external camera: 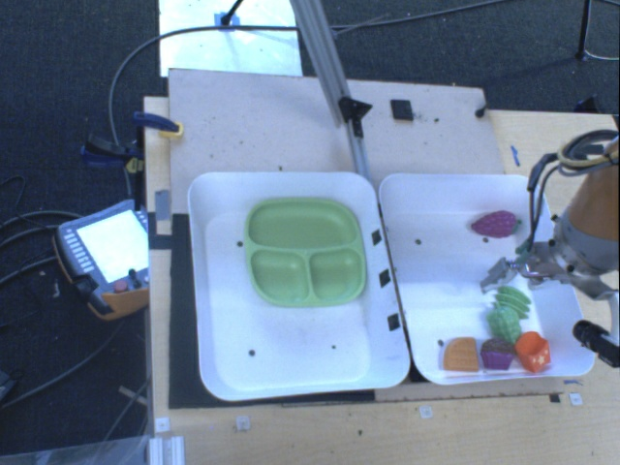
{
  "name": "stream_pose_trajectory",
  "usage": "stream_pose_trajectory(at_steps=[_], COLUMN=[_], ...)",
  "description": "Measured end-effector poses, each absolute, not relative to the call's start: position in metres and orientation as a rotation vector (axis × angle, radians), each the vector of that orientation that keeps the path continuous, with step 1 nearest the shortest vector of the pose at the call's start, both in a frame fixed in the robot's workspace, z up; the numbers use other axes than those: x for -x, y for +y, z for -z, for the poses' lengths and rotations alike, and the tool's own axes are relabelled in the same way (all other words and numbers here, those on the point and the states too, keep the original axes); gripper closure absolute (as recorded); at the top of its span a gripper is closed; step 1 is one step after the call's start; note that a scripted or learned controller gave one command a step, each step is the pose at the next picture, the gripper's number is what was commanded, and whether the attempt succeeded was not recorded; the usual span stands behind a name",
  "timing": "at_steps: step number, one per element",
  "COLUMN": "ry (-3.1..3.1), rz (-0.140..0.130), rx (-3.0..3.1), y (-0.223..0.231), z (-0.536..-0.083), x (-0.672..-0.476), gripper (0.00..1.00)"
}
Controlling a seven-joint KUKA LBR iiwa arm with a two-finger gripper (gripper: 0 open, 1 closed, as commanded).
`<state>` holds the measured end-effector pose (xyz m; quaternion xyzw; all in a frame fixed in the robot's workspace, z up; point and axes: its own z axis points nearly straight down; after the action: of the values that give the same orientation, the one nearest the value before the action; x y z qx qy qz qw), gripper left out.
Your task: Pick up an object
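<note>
My gripper hangs over the right bin, near its right side, open with nothing between its fingers. Just below it lies a green leafy toy, and the tips stand a little above and to the left of that toy. A purple toy lies farther back in the same bin. Along the front wall sit an orange block, a small purple piece and an orange-red pepper.
The left bin holds a green divided plate. A slanted metal pole crosses the back board. A teach pendant lies on the floor at the left, among cables.
</note>
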<state>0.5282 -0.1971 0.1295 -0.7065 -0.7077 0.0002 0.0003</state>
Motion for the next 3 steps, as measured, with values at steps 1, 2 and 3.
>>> stream_pose_trajectory(at_steps=[1, 2, 3], ry=[-2.224, -2.230, -2.232], rz=[0.004, 0.010, 0.004], rx=[2.224, 2.229, 2.219], y=[-0.198, -0.198, -0.199], z=[-0.086, -0.099, -0.150], x=[-0.530, -0.533, -0.544], gripper=[0.00, 1.00, 1.00])
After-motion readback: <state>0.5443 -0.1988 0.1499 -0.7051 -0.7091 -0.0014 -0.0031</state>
